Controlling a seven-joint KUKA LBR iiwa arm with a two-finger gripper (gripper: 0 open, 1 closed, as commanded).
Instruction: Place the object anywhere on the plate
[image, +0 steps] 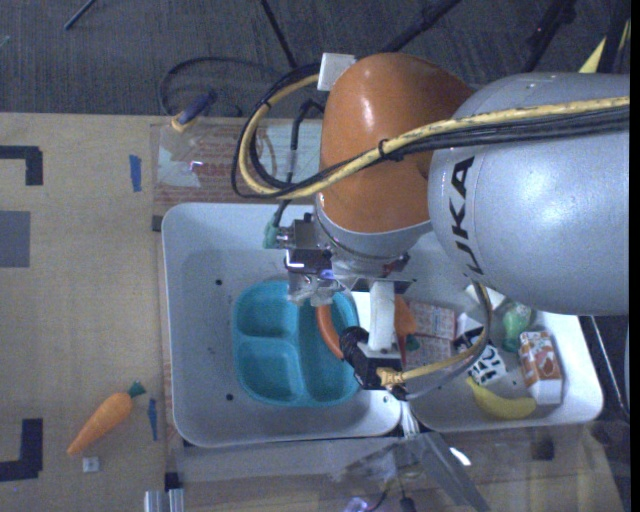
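**Arm hangs over the blue plate, orange piece at its right rim**

The grey arm (520, 190) with its orange band reaches in from the right and covers much of the two white bins. The gripper (318, 290) hangs over the top right edge of the blue divided plate (280, 345), which lies in the left bin (190, 300). Whether the jaws are apart or together cannot be told; the wrist hides them.

A slim orange object (327, 330), carrot-like, lies at the plate's right rim, just under the gripper. Whether it is gripped or resting on the plate cannot be told.

In the right bin (590, 400) lie a banana (500, 403), a small juice carton (540, 365), a green item (516, 322) and a printed card (432, 325), partly hidden by the arm. A yellow cable (420, 135) runs along the arm.

A toy carrot (100, 420) lies on the wooden bench (80, 290), left of the bins, well apart from the plate.
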